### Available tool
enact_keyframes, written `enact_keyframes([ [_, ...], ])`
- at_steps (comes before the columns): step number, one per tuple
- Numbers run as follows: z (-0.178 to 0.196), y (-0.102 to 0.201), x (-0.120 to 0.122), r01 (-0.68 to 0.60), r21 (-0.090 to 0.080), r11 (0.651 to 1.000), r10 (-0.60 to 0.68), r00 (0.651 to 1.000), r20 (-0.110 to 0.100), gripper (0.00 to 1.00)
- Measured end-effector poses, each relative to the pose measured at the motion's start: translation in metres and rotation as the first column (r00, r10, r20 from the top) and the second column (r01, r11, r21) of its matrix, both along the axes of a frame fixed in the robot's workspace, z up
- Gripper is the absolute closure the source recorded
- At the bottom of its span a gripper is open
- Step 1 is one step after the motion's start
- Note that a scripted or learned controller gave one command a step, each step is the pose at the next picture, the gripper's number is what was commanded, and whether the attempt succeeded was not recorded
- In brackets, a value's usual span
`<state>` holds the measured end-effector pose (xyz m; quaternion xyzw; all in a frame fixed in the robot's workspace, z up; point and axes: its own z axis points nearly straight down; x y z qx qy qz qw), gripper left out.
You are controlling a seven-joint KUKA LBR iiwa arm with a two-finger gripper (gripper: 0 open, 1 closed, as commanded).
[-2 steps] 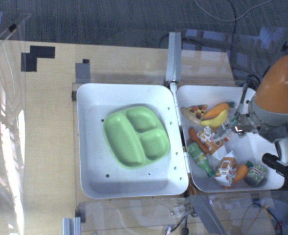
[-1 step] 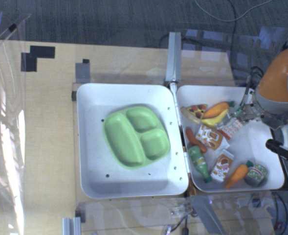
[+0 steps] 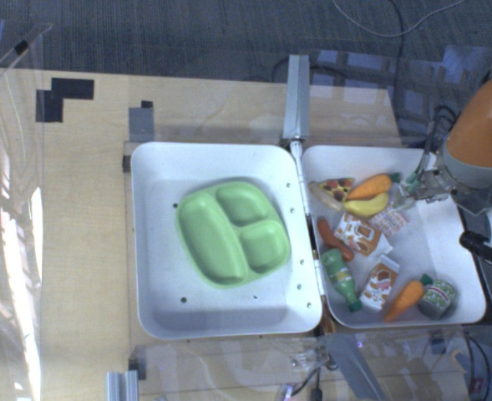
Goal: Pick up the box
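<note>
Right bin (image 3: 471, 261), right of frame: two small cartons are counted. The upper box (image 3: 357, 234) lies near the bin's centre-left, its long axis running from upper left to lower right. The lower box (image 3: 380, 282) lies just below it, its long axis close to vertical in the frame, tilted slightly right at the top.

Gripper (image 3: 423, 184): seen at the upper right of the frame, over the bin's upper right part, below the orange band. Its opening cannot be told at this size; nothing is seen held in it.

Governing relation: both boxes lie down and to the left of the gripper, the upper box being the nearer.

Other contents, counted: two carrots, one banana (image 3: 369, 206), one pizza slice, one green bottle (image 3: 340, 276), one small can (image 3: 438, 297).

Left bin (image 3: 145, 249): one green divided tray (image 3: 231, 232), three compartments.
</note>
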<state>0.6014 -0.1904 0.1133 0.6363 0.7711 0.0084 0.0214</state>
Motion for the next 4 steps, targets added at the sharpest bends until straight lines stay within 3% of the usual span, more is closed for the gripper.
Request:
enact_keyframes([
  [1, 0.0, 0.0, 0.0, 0.0, 0.0, 1.0, 0.0, 1.0, 0.0, 0.0],
  [2, -0.014, -0.013, -0.028, 0.174, 0.018, 0.985, -0.174, 0.985, -0.01, 0.0],
  [3, -0.017, -0.011, -0.01, 0.397, 0.025, 0.918, -0.396, 0.918, -0.027, 0.0],
  [4, 0.061, 0.006, -0.059, 0.102, 0.014, 0.995, -0.102, 0.994, -0.036, 0.0],
])
